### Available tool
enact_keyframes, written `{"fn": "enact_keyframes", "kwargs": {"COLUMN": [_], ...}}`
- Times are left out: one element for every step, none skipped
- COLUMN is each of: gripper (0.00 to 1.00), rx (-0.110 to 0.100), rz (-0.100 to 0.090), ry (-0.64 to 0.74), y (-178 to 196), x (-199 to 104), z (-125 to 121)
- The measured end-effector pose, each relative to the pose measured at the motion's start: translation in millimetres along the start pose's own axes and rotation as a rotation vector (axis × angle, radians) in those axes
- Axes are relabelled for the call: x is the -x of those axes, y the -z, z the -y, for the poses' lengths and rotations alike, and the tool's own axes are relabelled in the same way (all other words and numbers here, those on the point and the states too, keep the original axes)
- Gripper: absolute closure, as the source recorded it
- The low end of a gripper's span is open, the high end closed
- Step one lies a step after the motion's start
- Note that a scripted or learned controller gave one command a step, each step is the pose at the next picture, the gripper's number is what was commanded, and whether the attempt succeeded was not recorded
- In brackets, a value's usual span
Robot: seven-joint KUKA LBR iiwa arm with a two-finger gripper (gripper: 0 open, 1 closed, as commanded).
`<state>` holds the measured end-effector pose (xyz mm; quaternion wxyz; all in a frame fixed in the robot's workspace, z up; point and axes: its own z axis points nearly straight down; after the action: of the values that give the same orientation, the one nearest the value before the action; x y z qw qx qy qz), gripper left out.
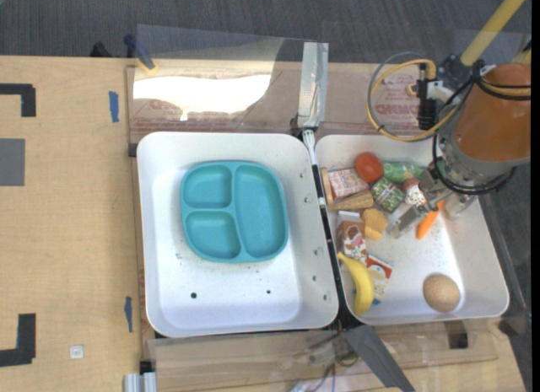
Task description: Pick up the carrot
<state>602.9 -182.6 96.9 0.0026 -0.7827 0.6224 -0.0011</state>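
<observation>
Nearest the camera: banana [358, 281] and brown egg [440, 291], by the right bin's [481, 251] front edge. Carrot [427, 224]: small, orange, tilted, on the bin floor toward its right edge, just below the end effector [419, 211]. End effector: down in the bin at the carrot's upper end; finger state cannot be told. Beside it toward the bin's back edge: red tomato [368, 165], green packet [390, 193], assorted food cartons [344, 183]. Left bin [160, 238]: teal divided plate [234, 211], centred. Both bins on the table [59, 213].
</observation>
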Motion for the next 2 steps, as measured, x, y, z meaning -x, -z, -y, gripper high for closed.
{"fn": "enact_keyframes", "kwargs": {"gripper": [0.00,1.00], "rx": [-0.013,-0.012], "rz": [0.020,0.012], "ry": [0.168,0.164], "y": [-6.7,2.2], "x": [-4.9,-8.6], "z": [-21.2,-22.0]}}
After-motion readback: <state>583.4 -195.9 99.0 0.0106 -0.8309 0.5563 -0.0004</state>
